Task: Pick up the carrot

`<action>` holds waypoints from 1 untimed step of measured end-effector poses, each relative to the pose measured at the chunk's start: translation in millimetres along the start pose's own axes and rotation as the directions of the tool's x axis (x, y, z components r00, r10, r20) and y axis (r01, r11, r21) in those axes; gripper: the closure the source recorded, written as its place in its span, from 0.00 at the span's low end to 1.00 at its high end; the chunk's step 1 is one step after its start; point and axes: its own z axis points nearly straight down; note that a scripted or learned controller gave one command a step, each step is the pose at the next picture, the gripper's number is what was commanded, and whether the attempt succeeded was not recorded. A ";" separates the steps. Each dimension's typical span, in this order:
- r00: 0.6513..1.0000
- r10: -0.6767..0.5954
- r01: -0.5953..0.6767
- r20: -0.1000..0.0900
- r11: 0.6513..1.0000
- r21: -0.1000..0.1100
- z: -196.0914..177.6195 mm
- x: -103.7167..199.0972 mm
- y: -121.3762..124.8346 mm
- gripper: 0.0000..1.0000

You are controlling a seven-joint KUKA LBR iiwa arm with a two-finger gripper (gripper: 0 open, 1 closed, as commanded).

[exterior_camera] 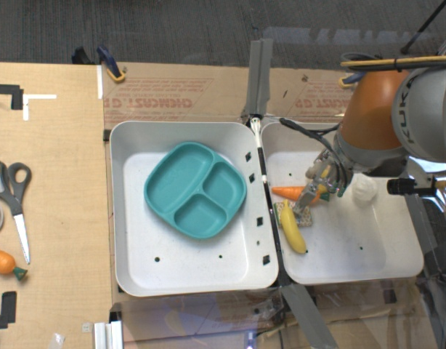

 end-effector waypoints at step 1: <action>0.997 0.078 -0.078 0.000 0.997 0.000 0.2 1.9 0.4 0.00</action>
